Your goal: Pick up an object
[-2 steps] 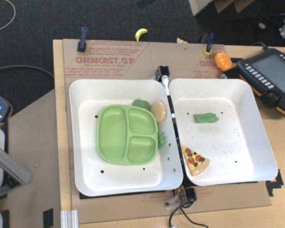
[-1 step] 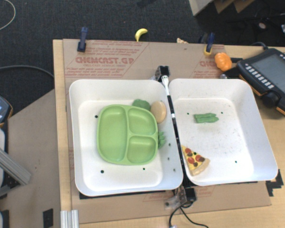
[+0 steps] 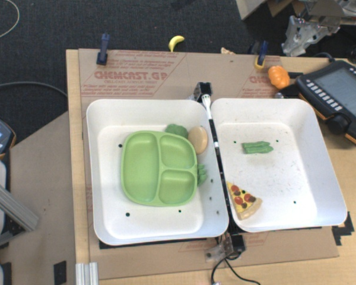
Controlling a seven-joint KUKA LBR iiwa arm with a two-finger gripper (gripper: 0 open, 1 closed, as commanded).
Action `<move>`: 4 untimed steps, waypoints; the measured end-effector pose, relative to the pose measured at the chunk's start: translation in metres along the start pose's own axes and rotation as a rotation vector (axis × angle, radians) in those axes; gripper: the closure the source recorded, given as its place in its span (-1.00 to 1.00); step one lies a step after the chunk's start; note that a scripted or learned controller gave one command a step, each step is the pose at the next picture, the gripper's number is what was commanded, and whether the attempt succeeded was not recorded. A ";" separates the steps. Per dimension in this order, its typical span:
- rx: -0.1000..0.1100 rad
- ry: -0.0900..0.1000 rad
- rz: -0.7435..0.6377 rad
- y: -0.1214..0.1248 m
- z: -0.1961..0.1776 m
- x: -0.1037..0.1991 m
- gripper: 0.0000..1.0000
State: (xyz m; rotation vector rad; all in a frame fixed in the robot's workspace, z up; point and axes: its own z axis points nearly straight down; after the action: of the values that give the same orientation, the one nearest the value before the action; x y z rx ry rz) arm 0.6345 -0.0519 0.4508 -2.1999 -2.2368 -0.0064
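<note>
Dark carpet surrounds the desk (image 3: 47,159), whose top is covered by a brown sheet (image 3: 136,76) printed with red lettering and held at its far edge by two blue clamps (image 3: 102,49). On the sheet two white bins sit side by side with their inner rims touching, and a black clip (image 3: 203,89) sits at the far end of that seam. The left bin (image 3: 101,218) holds a green divided plate (image 3: 160,168) lying flat. A beige rounded piece (image 3: 197,138) rests against the plate's far right corner, with a dark green leafy piece (image 3: 177,129) just beside it. The right bin (image 3: 320,159) holds a green pod (image 3: 257,148) near its middle and a pizza slice (image 3: 244,199) in its near left corner, well apart from each other. Beyond the bins, a small banana (image 3: 176,41) lies at the desk's far edge and an orange (image 3: 278,76) lies beside a black handset (image 3: 335,94). What looks like the claw (image 3: 305,31) hangs at the top right, off the bins and well away from every piece; whether it is spread or pressed together cannot be told.
</note>
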 end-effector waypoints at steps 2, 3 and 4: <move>-0.002 -0.008 0.020 0.030 0.139 -0.169 1.00; -0.005 -0.008 0.017 0.030 0.120 -0.173 1.00; 0.000 -0.006 0.018 0.017 0.119 -0.173 1.00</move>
State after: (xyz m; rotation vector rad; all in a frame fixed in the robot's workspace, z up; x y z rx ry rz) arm 0.6541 -0.2235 0.3303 -2.2221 -2.2202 0.0005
